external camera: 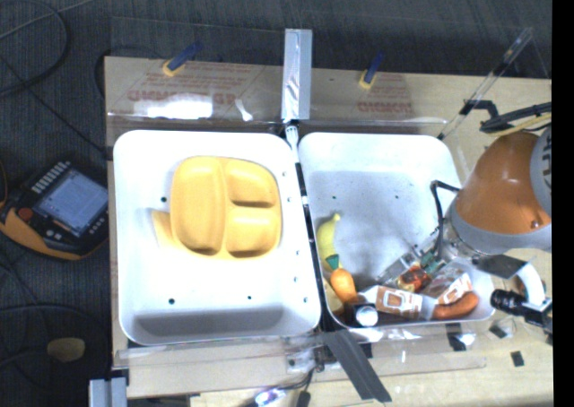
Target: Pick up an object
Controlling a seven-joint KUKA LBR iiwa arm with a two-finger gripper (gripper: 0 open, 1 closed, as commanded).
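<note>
**Arm Reaches Into the Toy Pile**

Start at the near edge, at about 5 o'clock in the camera view. A small heap of toys lies in the front corner of the right white plastic bin (377, 177). There is a little orange plastic carrot (342, 283), a brown bottle with a white label and a dark cap (387, 301), and a red toy sausage (456, 307). They lie touching or very close to each other. A yellow toy banana (328, 233) lies just behind the carrot, against the wall between the bins.

The grey arm with the orange band (499, 188) comes in at 3 o'clock. Its gripper (429, 264) is down among the toys, just behind the bottle and sausage. I cannot tell if the claw is wide, narrow or holding anything, because the wrist and clutter hide it.

To do this step well, I think the claw should go for one toy alone, come straight down over its middle, and close before lifting. Crowded toys can slip.

At 9 o'clock, the left white plastic bin (134, 307) holds a yellow plastic tray with three sections (224, 205).

Far back, at 12 o'clock, red writing shows on the board, too blurry to read. The bottle label is too small to read.
</note>
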